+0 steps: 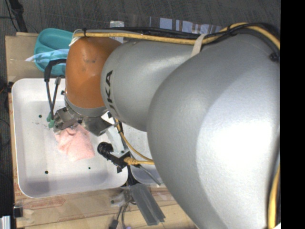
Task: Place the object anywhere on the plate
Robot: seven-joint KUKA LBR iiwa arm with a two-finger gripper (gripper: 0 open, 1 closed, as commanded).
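Black letters "KA", part of a brand name, on the grey arm (143, 89)

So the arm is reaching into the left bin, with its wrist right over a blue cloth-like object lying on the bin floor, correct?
Not quite: the object under the wrist is pink, not blue. The camera view shows the arm reaching into the left bin, its orange band above that soft pink thing on the bin floor. The teal item sits outside the bin, beyond its far edge.
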